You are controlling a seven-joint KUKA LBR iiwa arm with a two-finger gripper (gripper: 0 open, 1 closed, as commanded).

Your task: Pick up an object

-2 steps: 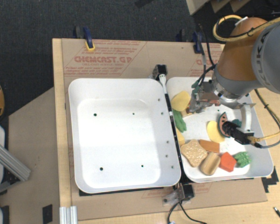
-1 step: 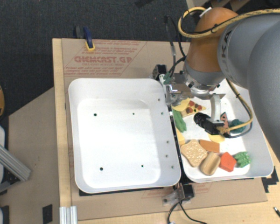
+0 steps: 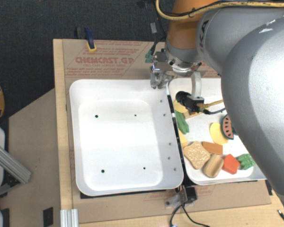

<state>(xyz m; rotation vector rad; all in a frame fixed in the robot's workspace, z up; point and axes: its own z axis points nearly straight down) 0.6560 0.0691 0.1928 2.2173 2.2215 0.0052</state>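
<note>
My gripper (image 3: 155, 81) hangs over the far rim between the two bins, at the top right corner of the left bin (image 3: 80, 126). Nothing shows in its grasp. The right bin (image 3: 199, 178) holds several toy foods: a green pod (image 3: 182, 122) by the dividing wall, a yellow piece (image 3: 217, 134), a watermelon slice (image 3: 227, 126), a speckled cracker (image 3: 196, 155), an orange wedge (image 3: 213, 148), a tan roll (image 3: 213, 166), a red piece (image 3: 231, 164) and a green leafy piece (image 3: 246, 161). All of them lie nearer the camera than the gripper. The arm covers the right part of that bin.
Both bins rest on a brown cardboard sheet (image 3: 109, 56) with red print. A blue and yellow clamp (image 3: 90, 39) sits at its far edge. The left bin's floor shows small dark dots. The big grey arm (image 3: 255, 70) fills the right side.
</note>
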